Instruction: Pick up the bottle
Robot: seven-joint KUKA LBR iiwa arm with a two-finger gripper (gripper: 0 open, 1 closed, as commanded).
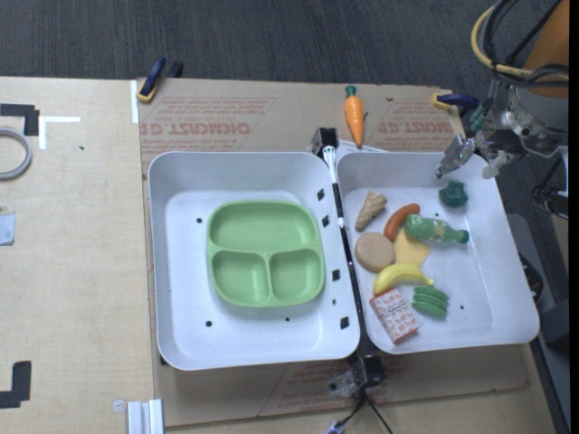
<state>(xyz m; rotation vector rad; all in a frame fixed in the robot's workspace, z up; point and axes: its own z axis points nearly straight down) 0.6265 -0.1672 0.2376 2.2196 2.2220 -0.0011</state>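
A pale wooden bench [72,287] stands on dark grey carpet, with a sheet of printed cardboard [235,120] laid across it. Two shallow white bins sit side by side on the cardboard. The left bin [172,269] holds a green divided plate [266,254] with three compartments. The right bin [493,287] holds a cluster of toy food. Among it, the green bottle [435,231] lies on its side near the middle, cap pointing right, touching a yellow cheese wedge [412,250] below it and an orange-red sausage [401,219] at its left. Nearby are a cone-shaped pastry [370,210], a round tan cookie [373,250], a banana [402,277], a green pea pod [431,299] and a small red carton [394,317]. A dark green lump [452,193] sits apart, towards the bin's far right corner. A toy carrot [353,116] lies on the cardboard beyond the bins. The gripper [459,159] hangs over the right bin's far right corner, above the dark green lump, nothing between its fingers; I cannot tell how wide they are.
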